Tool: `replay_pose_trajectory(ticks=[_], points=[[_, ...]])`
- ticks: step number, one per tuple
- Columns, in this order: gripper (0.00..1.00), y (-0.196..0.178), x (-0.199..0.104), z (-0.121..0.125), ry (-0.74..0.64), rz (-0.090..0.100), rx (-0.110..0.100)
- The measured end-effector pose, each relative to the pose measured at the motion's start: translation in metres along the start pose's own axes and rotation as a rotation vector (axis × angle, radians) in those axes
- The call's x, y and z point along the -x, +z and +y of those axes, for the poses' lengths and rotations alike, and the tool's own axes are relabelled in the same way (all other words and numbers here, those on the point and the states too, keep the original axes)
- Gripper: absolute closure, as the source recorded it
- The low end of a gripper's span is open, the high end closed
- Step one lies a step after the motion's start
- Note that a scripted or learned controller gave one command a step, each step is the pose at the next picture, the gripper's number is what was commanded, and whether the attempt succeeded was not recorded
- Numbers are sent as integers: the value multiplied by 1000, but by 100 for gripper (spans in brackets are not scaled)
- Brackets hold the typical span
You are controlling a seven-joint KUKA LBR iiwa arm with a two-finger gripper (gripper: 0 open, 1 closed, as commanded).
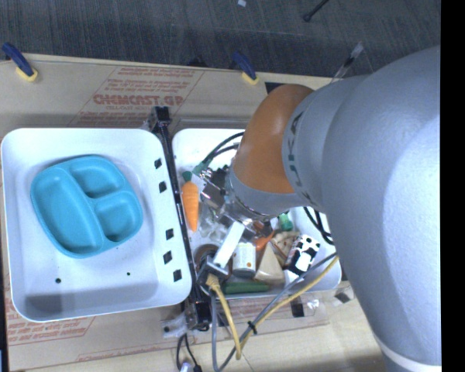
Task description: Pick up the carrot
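Carrot (190,206), orange and tapered, lies lengthwise at centre frame, against the left wall of the right-hand shallow white plastic bin (208,141). The two-finger gripper (215,200) of the grey arm sits just right of the carrot among mixed clutter; whether it is wide or narrow cannot be determined. A blue divided plastic tray (85,204) rests in the left-hand white bin (15,231).

right bin (194,142): largely hidden under the arm (356,177) | arm: cut off by lower picture edge | clutter (263,254) just beside the gripper (215,214) (small, overlapping pieces): too jumbled to name | carrot (190,206): touching the gripper or not, unclear
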State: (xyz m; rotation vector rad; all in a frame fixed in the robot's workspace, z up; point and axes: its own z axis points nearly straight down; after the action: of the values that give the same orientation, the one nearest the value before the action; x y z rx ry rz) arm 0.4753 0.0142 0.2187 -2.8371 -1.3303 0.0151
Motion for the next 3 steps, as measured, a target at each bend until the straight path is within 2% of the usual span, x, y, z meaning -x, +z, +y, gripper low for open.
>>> replay_pose_trajectory(ticks=[1, 3], points=[[100, 13, -16, -14, 230, -2, 0], [100, -5, -18, -15, 203, -7, -17]])
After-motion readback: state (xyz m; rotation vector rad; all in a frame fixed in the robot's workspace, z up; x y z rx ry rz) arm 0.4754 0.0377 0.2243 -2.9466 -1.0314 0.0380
